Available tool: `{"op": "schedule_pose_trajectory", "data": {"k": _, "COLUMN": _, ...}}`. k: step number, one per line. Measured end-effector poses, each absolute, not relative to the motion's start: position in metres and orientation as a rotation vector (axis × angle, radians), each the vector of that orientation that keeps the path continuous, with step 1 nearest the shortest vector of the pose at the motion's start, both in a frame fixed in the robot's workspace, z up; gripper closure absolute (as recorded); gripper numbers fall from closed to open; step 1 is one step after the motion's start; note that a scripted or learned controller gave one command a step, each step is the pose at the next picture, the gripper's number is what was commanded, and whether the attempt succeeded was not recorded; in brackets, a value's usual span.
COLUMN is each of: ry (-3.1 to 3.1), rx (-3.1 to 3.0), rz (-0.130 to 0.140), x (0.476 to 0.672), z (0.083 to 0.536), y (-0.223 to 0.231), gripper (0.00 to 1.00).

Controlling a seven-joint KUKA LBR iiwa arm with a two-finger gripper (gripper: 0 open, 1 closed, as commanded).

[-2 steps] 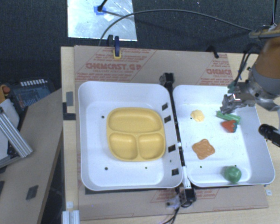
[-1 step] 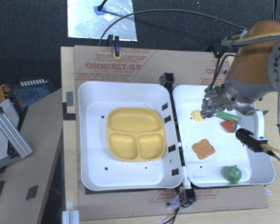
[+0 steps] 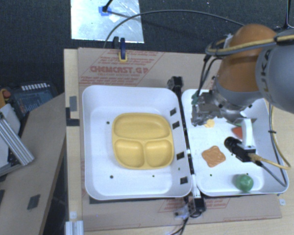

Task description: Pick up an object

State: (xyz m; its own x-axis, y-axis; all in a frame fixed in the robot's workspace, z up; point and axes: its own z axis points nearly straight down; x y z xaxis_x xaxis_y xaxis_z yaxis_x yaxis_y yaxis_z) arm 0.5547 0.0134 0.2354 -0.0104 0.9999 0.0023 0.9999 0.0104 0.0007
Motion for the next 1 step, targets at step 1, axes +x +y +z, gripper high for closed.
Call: {"op": "schedule_pose_trajectory", "data": {"k": 1, "ry": -2.233, "rx": -2.208, "rz": -0.005, "x": 0.5516, "z": 0.2391, "y": 0.0748, "gripper": 1.00}}
